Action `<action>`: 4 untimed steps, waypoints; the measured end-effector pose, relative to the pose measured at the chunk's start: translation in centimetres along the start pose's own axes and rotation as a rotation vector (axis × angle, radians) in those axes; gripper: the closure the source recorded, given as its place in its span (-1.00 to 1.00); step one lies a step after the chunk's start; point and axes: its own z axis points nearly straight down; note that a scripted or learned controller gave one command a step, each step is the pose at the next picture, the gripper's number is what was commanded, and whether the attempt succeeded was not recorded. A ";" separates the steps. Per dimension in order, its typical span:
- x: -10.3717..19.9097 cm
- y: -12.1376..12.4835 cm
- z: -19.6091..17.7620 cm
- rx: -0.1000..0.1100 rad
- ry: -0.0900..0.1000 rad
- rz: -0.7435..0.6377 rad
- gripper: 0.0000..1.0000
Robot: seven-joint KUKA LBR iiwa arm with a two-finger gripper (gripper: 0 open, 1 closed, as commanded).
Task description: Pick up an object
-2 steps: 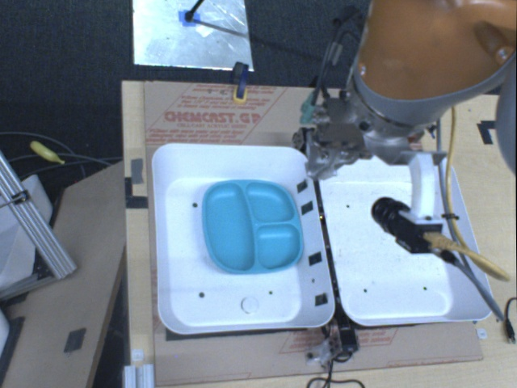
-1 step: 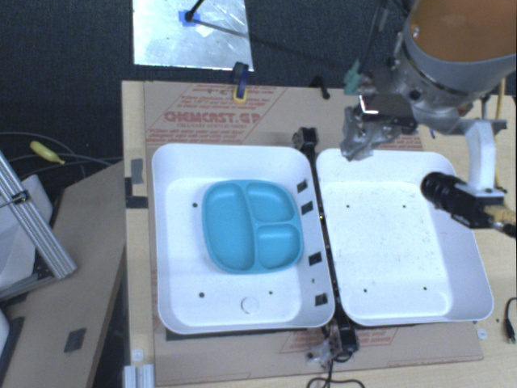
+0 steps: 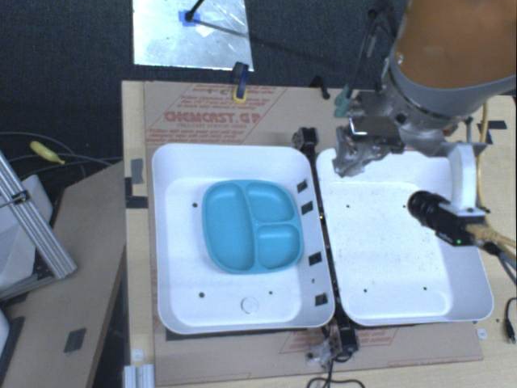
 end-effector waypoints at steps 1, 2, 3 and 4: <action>1.8 0.0 3.3 0.000 0.000 -0.005 1.00; -0.8 0.0 0.6 -0.004 0.001 0.001 1.00; 1.5 0.0 3.4 -0.001 0.001 -0.005 1.00; 4.5 0.0 -5.1 -0.011 0.004 -0.007 1.00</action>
